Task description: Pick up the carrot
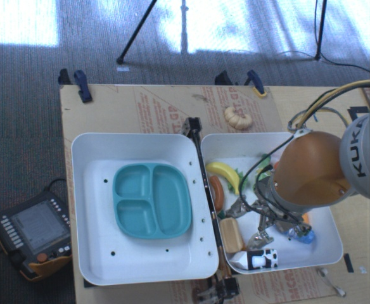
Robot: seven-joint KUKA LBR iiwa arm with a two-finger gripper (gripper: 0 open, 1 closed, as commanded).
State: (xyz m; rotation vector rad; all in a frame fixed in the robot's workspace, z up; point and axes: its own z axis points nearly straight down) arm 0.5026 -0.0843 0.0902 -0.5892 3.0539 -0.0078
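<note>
Orange in more than one spot of the right bin (334,251), so easy to grab the wrong thing. Could close on the reddish sausage (215,192) by the bin's left wall, or on the tan block (231,235) just beside the tool (261,224), and miss the carrot (306,218). Could also bump the black and white carton (258,259) near the front wall, or push the blue toy (303,235) into the way. Crowded in there, with a yellow banana (223,173) close by too.

Hard to see past the big arm (313,168), low over the bin. Cannot tell if the tool is apart or together, and nothing seen clamped in it.

As for the carrot: just a small orange bit, peeking out from under the arm, in the right bin, touching or nearly touching the blue toy. Probably the carrot, but mostly hidden. Looks smooth and thin, so likely to slip or roll if pinched off-centre. Off to the right of the tool, not under it.
</note>
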